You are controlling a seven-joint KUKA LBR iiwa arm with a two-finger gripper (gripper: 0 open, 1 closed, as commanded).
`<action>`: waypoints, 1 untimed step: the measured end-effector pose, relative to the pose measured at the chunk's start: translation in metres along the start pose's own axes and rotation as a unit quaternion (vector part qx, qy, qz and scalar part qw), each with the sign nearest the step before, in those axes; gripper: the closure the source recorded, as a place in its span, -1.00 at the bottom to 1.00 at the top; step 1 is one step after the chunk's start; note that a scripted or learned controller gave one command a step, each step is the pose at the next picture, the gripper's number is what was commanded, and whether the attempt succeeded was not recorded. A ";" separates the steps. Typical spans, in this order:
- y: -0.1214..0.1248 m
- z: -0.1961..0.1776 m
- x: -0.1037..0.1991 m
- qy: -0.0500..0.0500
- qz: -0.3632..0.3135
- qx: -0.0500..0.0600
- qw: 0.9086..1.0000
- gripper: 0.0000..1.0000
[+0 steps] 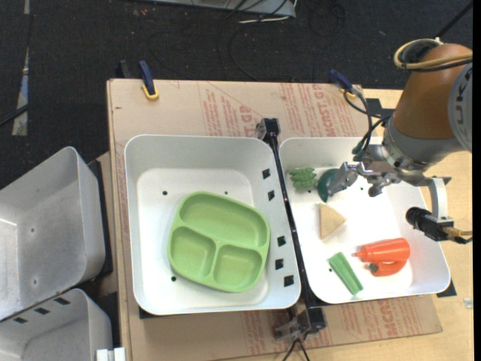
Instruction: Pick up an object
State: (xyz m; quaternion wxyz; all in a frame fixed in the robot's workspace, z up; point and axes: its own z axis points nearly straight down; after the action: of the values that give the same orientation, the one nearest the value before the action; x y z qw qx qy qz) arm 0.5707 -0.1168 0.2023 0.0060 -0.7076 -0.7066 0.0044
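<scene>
The right bin [421, 215] holds several small objects. A green leafy piece [303, 177] lies near its upper left corner. A dark teal piece [328, 184] sits just right of it, touching the left tip of my gripper [350, 174]. The gripper hangs low over the bin's upper middle, under the orange-banded wrist [428, 104]. I cannot tell whether the teal piece is held. A tan wedge [330, 220] lies below the gripper. An orange bottle [385, 256] and a green stick [345, 273] lie near the front wall.
The left bin [150, 164] holds a light green divided plate [219, 241]. A black divider [284, 201] runs between the bins. Clamps sit at the bench's back edge. Two more white bins [45, 216] stand off the bench to the left.
</scene>
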 end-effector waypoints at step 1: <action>0.003 -0.008 0.000 -0.001 -0.001 -0.007 1.000 -1.00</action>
State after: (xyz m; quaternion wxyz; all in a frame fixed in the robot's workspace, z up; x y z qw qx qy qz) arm 0.5738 -0.1167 0.2098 0.0002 -0.7067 -0.7075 0.0001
